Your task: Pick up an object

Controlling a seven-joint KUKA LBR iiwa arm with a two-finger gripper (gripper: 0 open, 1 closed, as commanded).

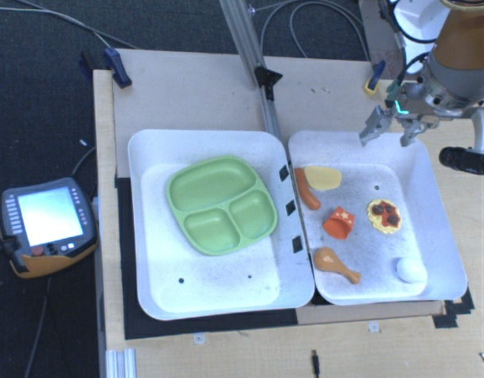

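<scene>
Above the right bin's (439, 211) far edge, the gripper (392, 131) is held apart, unloaded; approach step, descent onto the sausage (307, 188) is needed.

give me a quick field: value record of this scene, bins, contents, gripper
left bin: green divided plate
right bin: hot dog, yellow piece, red-orange block, small pizza, chicken drumstick, white egg
gripper: open, above the right bin's far edge, holding nothing
pick status: not yet done; all items lie in the bins
</scene>
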